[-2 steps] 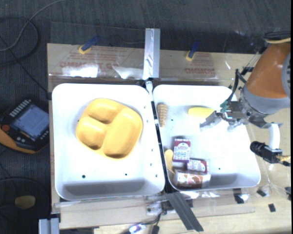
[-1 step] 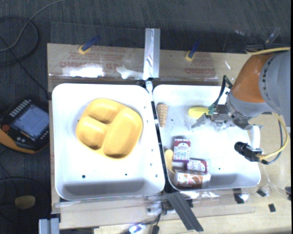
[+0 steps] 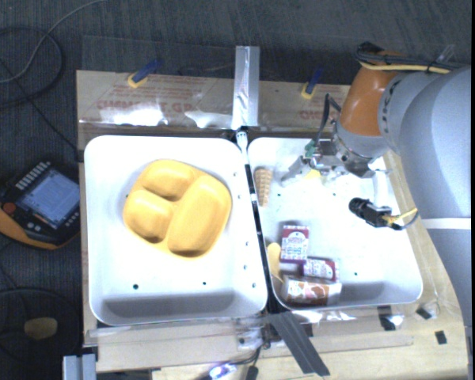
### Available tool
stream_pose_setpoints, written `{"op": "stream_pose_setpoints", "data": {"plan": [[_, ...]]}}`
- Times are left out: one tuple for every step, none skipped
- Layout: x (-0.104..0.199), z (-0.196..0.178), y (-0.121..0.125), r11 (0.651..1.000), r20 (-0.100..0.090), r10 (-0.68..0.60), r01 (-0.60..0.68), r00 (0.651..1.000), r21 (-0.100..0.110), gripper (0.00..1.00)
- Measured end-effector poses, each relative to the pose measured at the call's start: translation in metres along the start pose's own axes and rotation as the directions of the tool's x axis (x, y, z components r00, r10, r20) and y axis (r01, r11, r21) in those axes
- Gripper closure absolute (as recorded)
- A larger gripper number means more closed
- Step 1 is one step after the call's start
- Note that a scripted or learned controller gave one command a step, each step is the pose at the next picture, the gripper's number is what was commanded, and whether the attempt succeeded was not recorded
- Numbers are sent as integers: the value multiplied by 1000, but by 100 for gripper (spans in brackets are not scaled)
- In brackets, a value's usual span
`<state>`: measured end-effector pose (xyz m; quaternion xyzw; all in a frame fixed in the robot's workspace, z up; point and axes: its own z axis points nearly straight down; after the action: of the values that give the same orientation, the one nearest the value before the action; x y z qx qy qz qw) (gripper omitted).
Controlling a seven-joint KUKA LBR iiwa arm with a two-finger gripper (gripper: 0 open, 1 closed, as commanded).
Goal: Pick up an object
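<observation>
Packets (image 3: 305, 264) sit clustered in the right bin's (image 3: 364, 248) near-left corner, well apart from the tool (image 3: 321, 163); can't tell if it's spread or pinched. I'd drop straight onto the loosest one.

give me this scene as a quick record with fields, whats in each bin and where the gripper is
left bin: one large yellow lumpy object, near the middle
right bin: tan cone by its left wall; red and white packets clustered in its lower left corner
gripper: over the upper end of the right bin, apart from the packets
task state: nothing picked up yet
</observation>
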<state>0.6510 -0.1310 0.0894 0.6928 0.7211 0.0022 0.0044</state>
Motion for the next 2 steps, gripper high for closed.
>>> {"op": "stream_pose_setpoints", "data": {"plan": [[32, -2, -60, 1000, 0, -2, 2, 1000, 1, 0], [31, -3, -85, 997, -1, 77, -77, 997, -8, 0]]}}
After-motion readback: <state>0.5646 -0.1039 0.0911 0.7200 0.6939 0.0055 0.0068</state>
